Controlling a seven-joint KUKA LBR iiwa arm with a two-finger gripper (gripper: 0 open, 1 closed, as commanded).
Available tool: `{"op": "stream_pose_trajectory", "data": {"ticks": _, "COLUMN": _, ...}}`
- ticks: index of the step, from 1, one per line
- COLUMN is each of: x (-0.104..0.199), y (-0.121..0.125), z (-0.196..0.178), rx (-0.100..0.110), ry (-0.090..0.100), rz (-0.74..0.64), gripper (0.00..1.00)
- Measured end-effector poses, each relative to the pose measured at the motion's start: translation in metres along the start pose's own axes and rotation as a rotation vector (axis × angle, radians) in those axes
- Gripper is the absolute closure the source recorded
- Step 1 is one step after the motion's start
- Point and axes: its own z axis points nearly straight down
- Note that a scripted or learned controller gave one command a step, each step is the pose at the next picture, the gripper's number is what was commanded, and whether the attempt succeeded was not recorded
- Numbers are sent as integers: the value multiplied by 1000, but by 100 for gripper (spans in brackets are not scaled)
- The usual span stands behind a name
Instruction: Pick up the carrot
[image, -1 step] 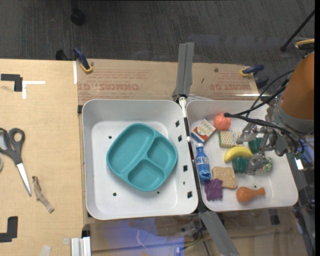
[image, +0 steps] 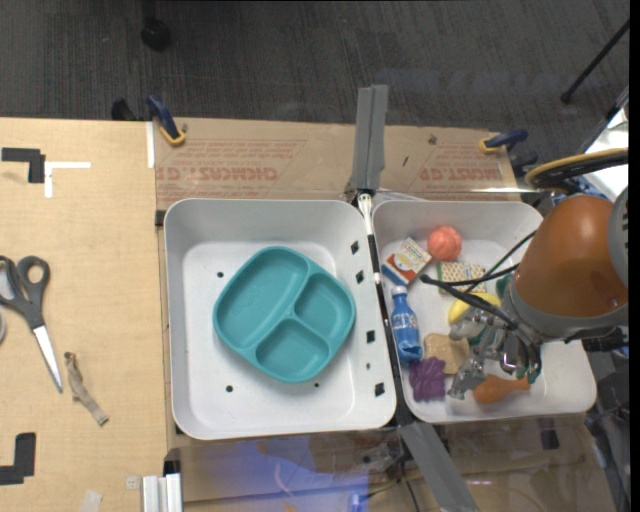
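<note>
The gripper (image: 478, 375) hangs low in the right bin (image: 560, 400), directly beside the carrot (image: 497, 389) — positioned for a grasp. Jaw state: cannot tell. The carrot lies near the bin's front wall, right of the purple grapes (image: 428, 379), among crowded items.

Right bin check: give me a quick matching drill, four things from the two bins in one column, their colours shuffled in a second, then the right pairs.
Things:
1. divided plate in the left bin
2. bottle by the right bin's left wall
3. ball near the right bin's far wall
4. grapes toward the right bin's near wall

Colours:
A. purple
B. orange-pink
C. teal
D. blue

Pairs: 1-C, 2-D, 3-B, 4-A
</note>
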Motion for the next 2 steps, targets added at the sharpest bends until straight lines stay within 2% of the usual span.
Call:
{"op": "stream_pose_trajectory", "data": {"ticks": 1, "x": 11, "y": 17, "z": -15, "rx": 0, "ry": -1, "rz": -248, "gripper": 0}}
{"op": "stream_pose_trajectory", "data": {"ticks": 2, "x": 0, "y": -22, "z": 2, "rx": 0, "ry": -2, "rz": 178, "gripper": 0}}
